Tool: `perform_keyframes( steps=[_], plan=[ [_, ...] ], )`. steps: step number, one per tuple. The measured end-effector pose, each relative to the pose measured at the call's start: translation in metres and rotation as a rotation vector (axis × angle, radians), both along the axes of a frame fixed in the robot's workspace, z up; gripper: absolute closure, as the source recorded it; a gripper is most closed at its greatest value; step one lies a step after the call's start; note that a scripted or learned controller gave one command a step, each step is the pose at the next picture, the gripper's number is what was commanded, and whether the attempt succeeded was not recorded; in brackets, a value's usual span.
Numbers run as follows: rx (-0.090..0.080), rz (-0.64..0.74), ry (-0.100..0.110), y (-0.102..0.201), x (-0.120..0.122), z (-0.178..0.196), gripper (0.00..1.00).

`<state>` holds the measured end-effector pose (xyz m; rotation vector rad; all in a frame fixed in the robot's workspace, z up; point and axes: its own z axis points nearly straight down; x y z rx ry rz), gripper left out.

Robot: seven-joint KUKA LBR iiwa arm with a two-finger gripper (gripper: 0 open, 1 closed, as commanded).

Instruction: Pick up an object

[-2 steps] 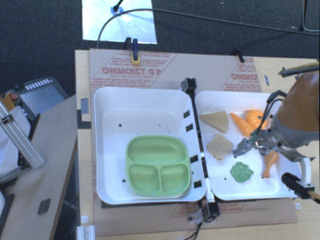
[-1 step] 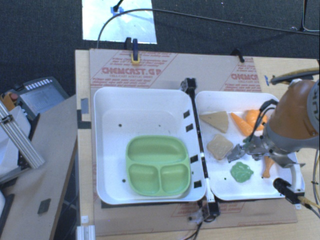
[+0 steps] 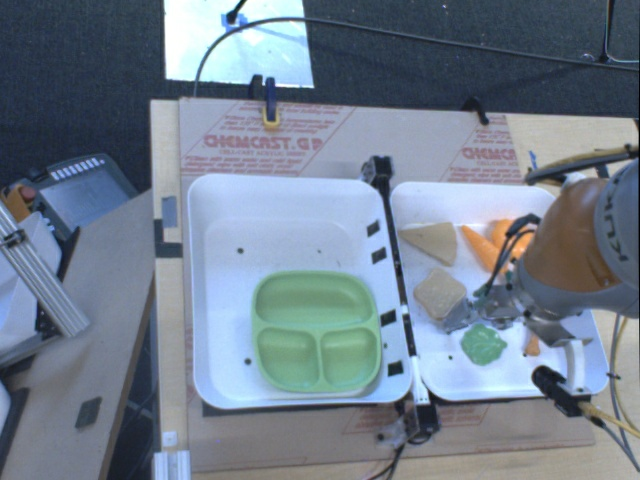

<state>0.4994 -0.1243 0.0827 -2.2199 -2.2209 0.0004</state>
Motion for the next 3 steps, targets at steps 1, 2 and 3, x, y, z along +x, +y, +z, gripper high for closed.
perform_keyframes(
  steps=[1, 2, 3],
  plan=[
    [-0.001, 0.001, -0.004, 0.0, 0.001, 0.013, 1.0],
    [-0.002, 0.003, -0.006, 0.005, -0.005, 0.069, 1.0],
    [-0.003, 0.003, -0.01, 0.003, -0.008, 0.132, 1.0]
  ],
)
